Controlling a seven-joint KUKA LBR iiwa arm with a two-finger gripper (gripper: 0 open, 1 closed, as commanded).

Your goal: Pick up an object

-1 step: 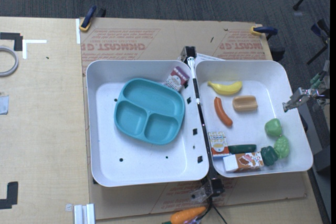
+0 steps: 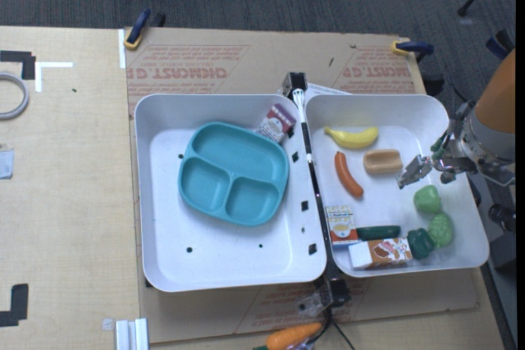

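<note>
The right bin (image 2: pixel 410 112) holds a yellow banana (image 2: pixel 353 136), a tan bun (image 2: pixel 382 161), an orange-red sausage (image 2: pixel 349 175), two light green lumps (image 2: pixel 426 198) (image 2: pixel 442 229), a dark green piece (image 2: pixel 421 243), a dark green cucumber (image 2: pixel 377 232), a small box (image 2: pixel 340 220) and a carton (image 2: pixel 382 252). My gripper (image 2: pixel 427 161) hovers at the bin's right side, just right of the bun and above the upper green lump. It is open, and nothing sits between its fingers (image 2: pixel 413 170).
The left bin (image 2: pixel 156 201) carries a teal divided plate (image 2: pixel 234 174) and a small packet (image 2: pixel 276 124) at its back right corner. Clamps (image 2: pixel 136 29) (image 2: pixel 413 48) hold the cardboard. An orange carrot-like item (image 2: pixel 293 335) lies in front of the bins.
</note>
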